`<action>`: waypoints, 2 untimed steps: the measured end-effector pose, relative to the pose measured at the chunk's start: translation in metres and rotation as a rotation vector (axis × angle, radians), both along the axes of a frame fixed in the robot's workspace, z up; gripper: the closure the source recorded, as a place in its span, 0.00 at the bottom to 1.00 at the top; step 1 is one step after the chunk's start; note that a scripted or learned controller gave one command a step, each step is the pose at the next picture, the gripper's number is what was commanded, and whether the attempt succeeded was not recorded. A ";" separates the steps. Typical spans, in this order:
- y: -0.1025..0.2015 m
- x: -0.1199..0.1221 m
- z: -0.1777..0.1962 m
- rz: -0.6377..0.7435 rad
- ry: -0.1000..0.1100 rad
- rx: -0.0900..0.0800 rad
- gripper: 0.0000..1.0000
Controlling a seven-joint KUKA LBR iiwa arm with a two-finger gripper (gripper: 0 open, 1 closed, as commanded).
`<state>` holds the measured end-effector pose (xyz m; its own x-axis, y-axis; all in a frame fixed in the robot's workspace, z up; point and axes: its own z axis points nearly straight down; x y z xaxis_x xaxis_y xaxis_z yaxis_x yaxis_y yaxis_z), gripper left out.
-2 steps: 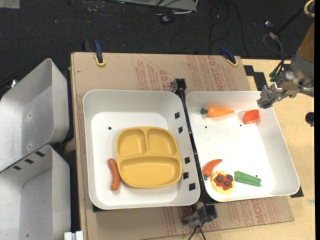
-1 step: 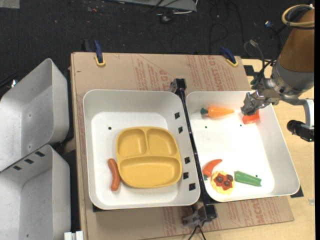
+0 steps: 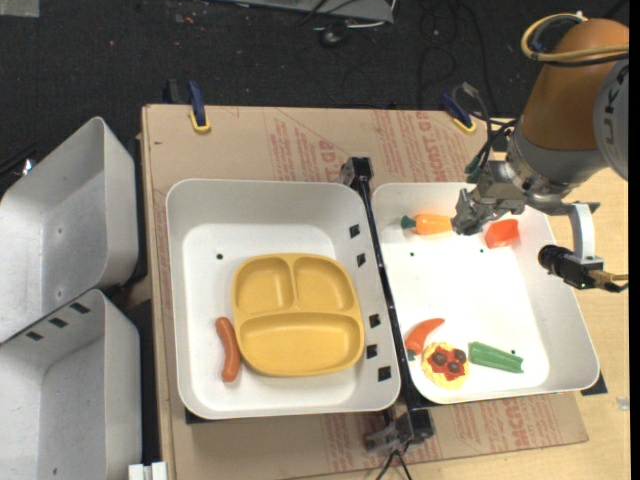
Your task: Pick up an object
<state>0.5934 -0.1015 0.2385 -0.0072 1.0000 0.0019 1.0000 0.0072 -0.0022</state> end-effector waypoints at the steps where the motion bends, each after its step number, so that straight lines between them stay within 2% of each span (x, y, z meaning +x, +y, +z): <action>1: 0.050 -0.007 -0.010 0.000 0.001 0.000 1.00; 2: 0.108 -0.028 -0.016 0.001 0.002 0.001 1.00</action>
